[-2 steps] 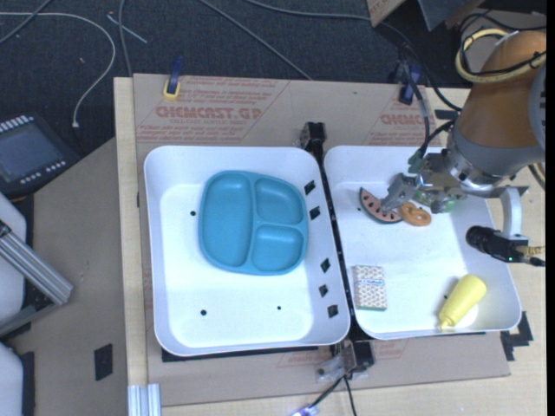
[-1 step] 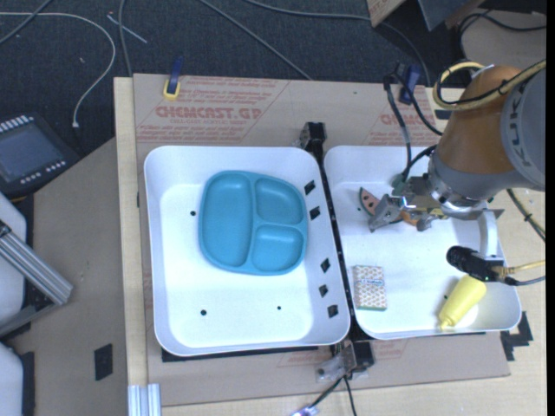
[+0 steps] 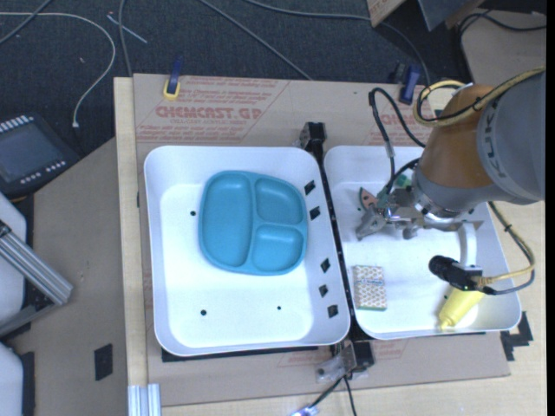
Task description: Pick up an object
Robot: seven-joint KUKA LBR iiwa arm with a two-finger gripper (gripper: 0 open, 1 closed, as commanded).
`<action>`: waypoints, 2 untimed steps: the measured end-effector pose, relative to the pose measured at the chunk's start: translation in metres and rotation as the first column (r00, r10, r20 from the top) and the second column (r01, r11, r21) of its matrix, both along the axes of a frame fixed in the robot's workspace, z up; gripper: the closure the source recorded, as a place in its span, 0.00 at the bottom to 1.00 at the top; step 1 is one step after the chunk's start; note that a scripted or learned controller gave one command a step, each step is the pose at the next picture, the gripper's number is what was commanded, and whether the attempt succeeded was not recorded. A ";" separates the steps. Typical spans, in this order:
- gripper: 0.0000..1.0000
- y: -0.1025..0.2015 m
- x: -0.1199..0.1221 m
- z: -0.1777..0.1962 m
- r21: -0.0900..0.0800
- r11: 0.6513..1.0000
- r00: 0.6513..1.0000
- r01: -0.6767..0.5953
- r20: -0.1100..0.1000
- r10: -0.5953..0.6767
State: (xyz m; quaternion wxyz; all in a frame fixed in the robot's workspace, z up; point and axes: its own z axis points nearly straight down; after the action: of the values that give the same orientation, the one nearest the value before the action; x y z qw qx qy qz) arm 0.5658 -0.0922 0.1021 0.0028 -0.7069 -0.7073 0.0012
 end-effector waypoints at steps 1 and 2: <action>0.00 0.001 0.000 -0.018 0.000 1.000 1.000 0.000 0.001 0.000; 1.00 0.001 0.001 -0.006 0.000 1.000 1.000 0.001 0.004 -0.001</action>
State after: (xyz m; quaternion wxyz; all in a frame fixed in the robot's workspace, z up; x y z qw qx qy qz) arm 0.5663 -0.0913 0.0959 0.0015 -0.7073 -0.7069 -0.0004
